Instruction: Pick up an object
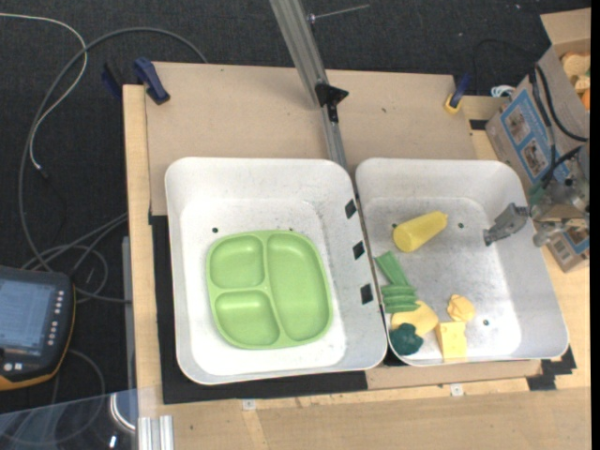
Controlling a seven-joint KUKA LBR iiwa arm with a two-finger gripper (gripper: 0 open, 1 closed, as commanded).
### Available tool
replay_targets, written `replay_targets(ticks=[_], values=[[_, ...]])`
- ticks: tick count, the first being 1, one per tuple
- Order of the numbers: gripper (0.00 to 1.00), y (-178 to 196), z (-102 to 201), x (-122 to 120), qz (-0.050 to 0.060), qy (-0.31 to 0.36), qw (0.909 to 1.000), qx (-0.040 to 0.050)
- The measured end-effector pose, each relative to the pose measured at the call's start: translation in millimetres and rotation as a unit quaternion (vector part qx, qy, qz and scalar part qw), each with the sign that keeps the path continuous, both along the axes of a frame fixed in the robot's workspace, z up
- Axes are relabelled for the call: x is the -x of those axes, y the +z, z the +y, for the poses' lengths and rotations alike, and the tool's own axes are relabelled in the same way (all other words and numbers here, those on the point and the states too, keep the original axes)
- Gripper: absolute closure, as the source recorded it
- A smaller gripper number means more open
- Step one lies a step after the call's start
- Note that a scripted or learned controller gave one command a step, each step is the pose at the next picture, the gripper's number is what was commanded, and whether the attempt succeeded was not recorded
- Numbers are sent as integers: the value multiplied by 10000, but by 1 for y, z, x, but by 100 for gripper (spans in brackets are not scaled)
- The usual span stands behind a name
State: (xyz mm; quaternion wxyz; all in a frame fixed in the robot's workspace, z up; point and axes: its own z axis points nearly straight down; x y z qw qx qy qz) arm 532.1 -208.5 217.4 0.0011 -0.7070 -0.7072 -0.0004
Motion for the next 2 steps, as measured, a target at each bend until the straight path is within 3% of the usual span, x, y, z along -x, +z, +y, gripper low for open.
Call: replay_targets(ticks=[1, 2], values=[[100, 11, 0, -1, -18, 5, 10000, 3], [100, 26, -5, -46, -35, 15, 10000, 20]])
